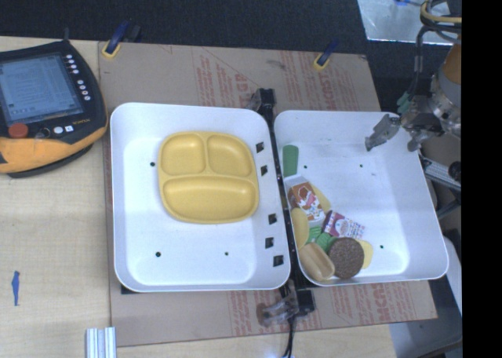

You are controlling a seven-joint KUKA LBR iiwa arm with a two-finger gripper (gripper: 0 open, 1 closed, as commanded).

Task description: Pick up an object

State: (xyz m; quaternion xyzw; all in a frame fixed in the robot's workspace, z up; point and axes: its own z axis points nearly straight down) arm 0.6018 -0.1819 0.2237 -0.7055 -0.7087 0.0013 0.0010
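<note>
Toy food pile [328,232] well apart from jaws [398,133], rt bin.

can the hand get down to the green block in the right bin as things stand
Probably yes. The hand hangs over the right bin's upper right, and the green block lies alone by the left wall, with bare white floor between and nothing on top.

Arm enters from the right edge, wrist hardware low over the far right part of the bench. Gripper [396,132] points leftward, its two grey fingers [382,132] spread apart with open space between the tips; nothing sits between them.
</note>
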